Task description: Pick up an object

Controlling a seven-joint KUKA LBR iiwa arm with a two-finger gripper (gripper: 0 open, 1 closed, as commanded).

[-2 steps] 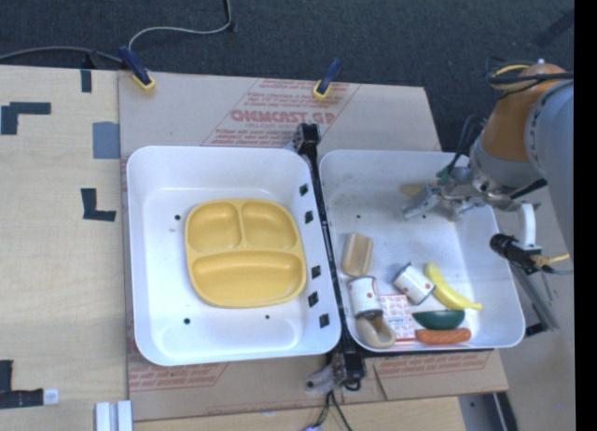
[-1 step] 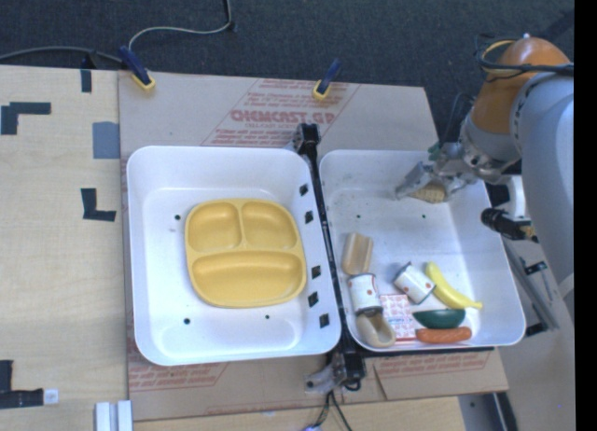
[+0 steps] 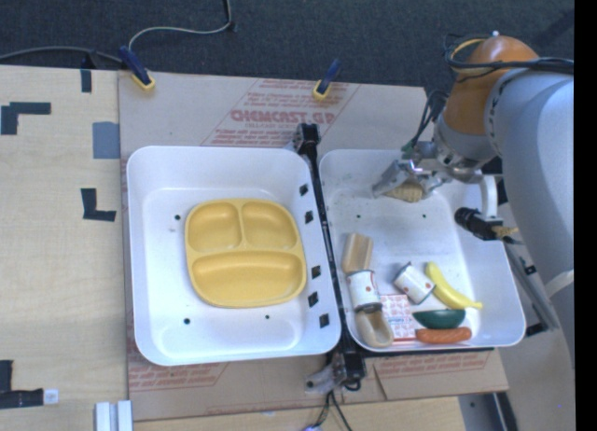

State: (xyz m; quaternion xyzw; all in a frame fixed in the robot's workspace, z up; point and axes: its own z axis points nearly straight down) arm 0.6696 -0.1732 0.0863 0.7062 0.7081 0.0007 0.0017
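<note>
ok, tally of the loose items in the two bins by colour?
Yellow: 2, divided tray in the left bin, banana in the right.
Tan: 3.
White cans: 2.
Green: 1.
Red: 1.
Printed card: 1.
Total: 10

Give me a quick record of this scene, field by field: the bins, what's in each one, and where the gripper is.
left bin: holds a yellow divided plate
right bin: holds a banana, small can, green and red pieces near the front rim
gripper: over the back of the right bin, at a tan object
grasp: cannot tell
arm: reaches in from the right
</note>
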